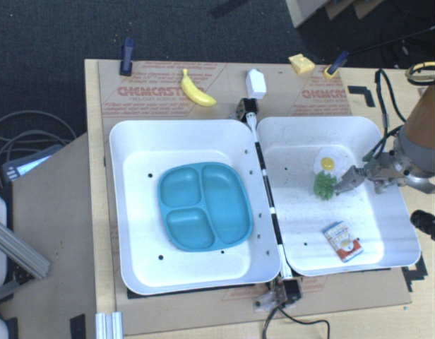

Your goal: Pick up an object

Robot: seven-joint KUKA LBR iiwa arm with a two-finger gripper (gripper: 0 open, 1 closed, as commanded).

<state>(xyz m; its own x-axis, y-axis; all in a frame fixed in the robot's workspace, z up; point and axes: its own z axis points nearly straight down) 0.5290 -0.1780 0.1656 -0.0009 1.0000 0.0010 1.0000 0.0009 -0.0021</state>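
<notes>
Two white bins side by side on cardboard printed "CHEMCAST". Left bin (pixel 133 189): teal divided plate (pixel 203 205), long axis running up-down. Right bin (pixel 302 246): green broccoli toy (pixel 325 185) upright, just beside gripper (pixel 350 179); fried egg (pixel 328 164); small carton (pixel 342 241), lying slantwise. Jaw opening: cannot tell.

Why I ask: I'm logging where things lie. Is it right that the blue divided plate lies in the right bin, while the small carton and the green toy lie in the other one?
Not quite. The camera view shows the blue divided plate in the left bin. The small carton and the green toy lie in the right bin.
</notes>
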